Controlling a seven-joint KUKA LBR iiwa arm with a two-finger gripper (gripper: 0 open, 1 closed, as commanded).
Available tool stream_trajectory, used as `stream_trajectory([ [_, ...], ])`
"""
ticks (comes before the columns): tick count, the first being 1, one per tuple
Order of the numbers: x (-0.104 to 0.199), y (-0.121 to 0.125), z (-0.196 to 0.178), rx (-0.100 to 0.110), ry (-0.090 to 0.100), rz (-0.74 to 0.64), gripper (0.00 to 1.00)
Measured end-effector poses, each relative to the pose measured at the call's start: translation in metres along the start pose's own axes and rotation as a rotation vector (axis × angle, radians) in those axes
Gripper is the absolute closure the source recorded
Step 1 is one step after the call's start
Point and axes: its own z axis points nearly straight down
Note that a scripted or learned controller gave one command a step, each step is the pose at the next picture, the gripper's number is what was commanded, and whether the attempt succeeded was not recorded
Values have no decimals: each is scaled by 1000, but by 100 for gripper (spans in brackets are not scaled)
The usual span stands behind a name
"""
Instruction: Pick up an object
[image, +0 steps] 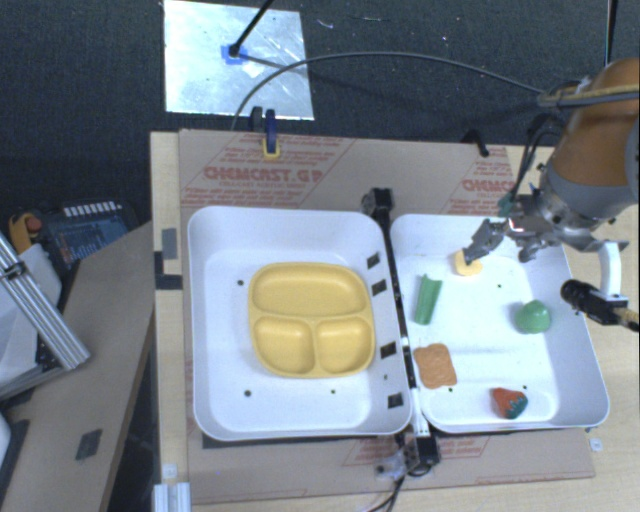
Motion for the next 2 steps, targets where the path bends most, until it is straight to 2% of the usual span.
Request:
stream_trajectory([
  [1, -7, 2, 60, 1, 0, 1, 0],
  [2, -7, 0, 101, 0, 0, 0, 0],
])
